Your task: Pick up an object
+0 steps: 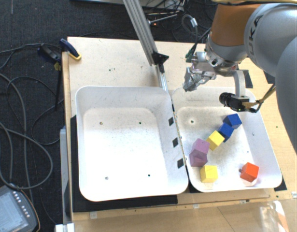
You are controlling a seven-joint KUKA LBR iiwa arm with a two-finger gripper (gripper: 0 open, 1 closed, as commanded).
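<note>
Arm came in from the upper right of the frame, orange band up top, wrist angled down and left. Jaws hung over the far rim of the right bin, near the divide between the bins; can't tell whether they were wide or narrow, nothing visible in them. Objects all sat in the right bin: two blue cubes touching at upper right, yellow cube just beside them, purple block left of centre, second yellow cube near the front rim, orange cube at lower right. Left bin beside it on the surface
</note>
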